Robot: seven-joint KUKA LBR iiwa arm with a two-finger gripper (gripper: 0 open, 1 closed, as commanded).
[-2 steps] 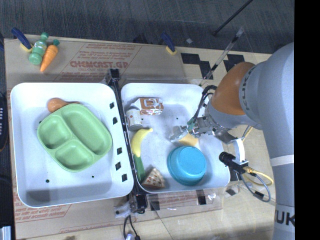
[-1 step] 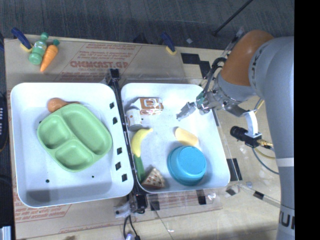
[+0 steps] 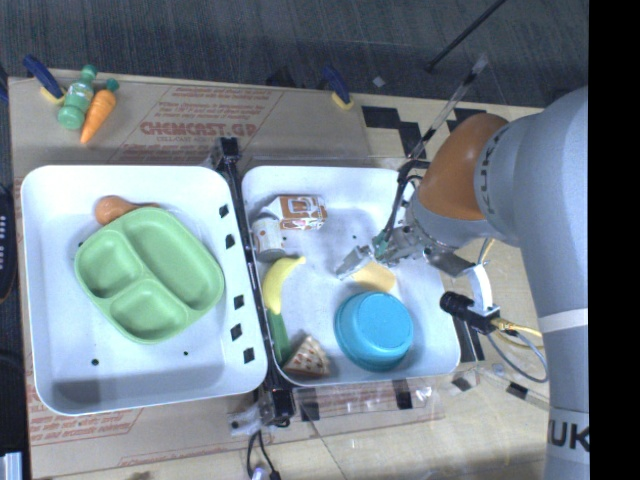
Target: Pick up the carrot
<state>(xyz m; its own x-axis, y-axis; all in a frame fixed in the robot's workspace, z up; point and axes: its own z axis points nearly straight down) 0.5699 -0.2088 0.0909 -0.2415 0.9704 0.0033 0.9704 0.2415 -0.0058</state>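
While the carrot [image 3: 97, 114] lies on the cardboard-covered surface [image 3: 200, 128] outside both bins, far to the left of the hand [image 3: 362, 259] and beyond the left bin's [image 3: 45, 298] far rim, a green toy bottle [image 3: 75, 100] touches its left side. The hand hangs low in the right bin [image 3: 345, 188], nothing visible between its fingers; how wide they stand cannot be told. Just right of the hand sits a yellow wedge [image 3: 377, 277], with a blue bowl [image 3: 374, 330] nearer the camera. A banana [image 3: 277, 280] lies to the hand's left. A green divided plate [image 3: 148, 272] fills the left bin's middle.
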